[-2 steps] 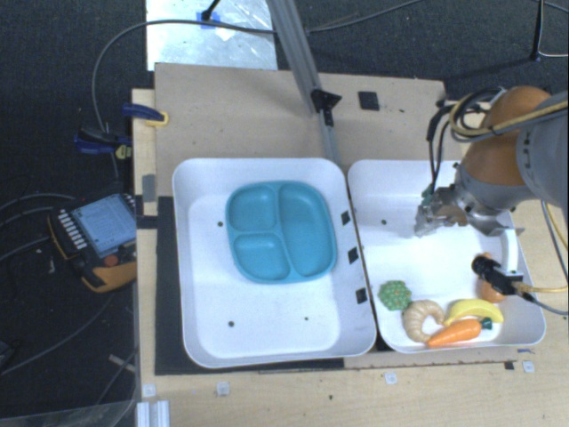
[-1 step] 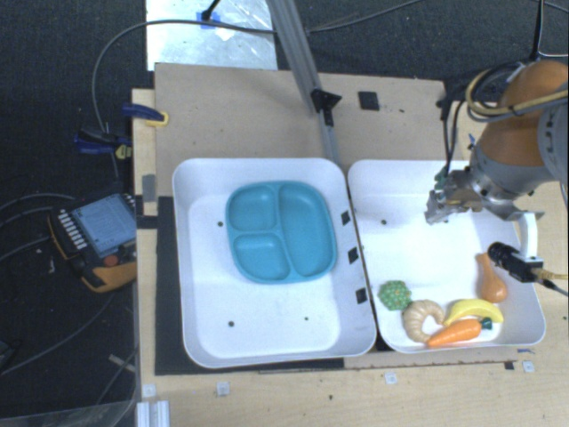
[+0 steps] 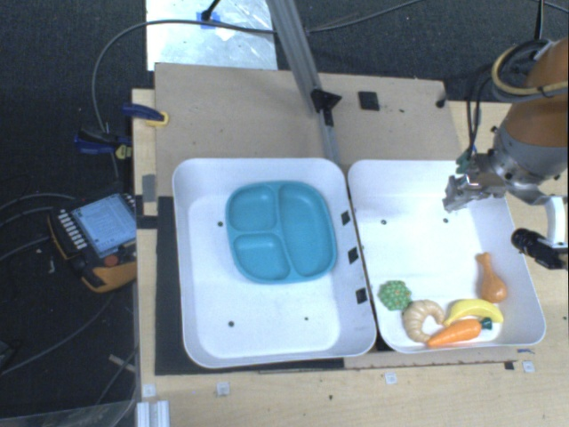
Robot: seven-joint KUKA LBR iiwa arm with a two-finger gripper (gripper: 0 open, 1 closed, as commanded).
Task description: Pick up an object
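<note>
Several toy foods lie in the near corner of the right bin (image 3: pixel 418 238): a green broccoli (image 3: pixel 394 294), a tan croissant (image 3: pixel 421 316), an orange carrot (image 3: pixel 455 332), a yellow banana (image 3: pixel 474 310) and a brown chicken drumstick (image 3: pixel 490 279). My gripper (image 3: pixel 461 190) hangs over the far right part of that bin, well away from the foods and above bare white floor. Nothing shows between its fingers.
The left bin (image 3: pixel 200 265) holds a blue divided plate (image 3: pixel 281 230). A slanted grey pole (image 3: pixel 298 43) crosses the bench behind the bins. Clamps and a handheld device (image 3: pixel 98 234) lie off the bench to the left. Cables trail over the dark floor.
</note>
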